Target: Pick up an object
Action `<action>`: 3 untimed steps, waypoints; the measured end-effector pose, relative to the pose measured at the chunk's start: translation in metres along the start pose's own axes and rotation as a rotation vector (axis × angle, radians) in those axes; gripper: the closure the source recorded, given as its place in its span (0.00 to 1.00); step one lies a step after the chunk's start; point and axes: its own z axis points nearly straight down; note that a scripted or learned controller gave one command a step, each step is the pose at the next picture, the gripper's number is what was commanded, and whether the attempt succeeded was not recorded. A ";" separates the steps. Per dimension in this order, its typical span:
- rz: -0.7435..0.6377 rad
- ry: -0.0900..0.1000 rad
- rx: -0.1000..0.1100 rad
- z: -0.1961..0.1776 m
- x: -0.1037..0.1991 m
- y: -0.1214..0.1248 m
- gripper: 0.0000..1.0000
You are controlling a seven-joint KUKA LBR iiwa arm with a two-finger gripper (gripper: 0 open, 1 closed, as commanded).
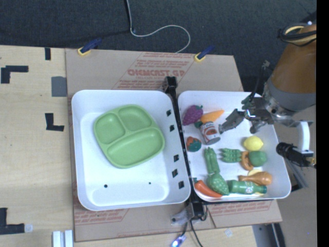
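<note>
Fingers (pixel 241 121) spread above right bin (pixel 234 98), near can (pixel 210 131).

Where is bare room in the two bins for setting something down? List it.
Left bin: bare floor below the green divided plate, toward the near rim, plus strips around it. Right bin: crowded with toy food; a small bare patch lies under the gripper, above the lemon.

Green divided plate (pixel 129 136) in left bin (pixel 85 189). Cardboard sheet (pixel 154 71) under both bins on tabletop (pixel 31 153). White cable (pixel 154 32) on dark carpet (pixel 61 9).
</note>
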 end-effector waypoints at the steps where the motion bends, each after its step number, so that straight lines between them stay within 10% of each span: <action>1: -0.008 0.003 -0.011 -0.112 0.069 -0.046 0.00; 2: -0.005 0.001 -0.020 -0.286 0.114 -0.050 0.00; 3: -0.001 -0.001 -0.001 -0.287 0.112 -0.049 1.00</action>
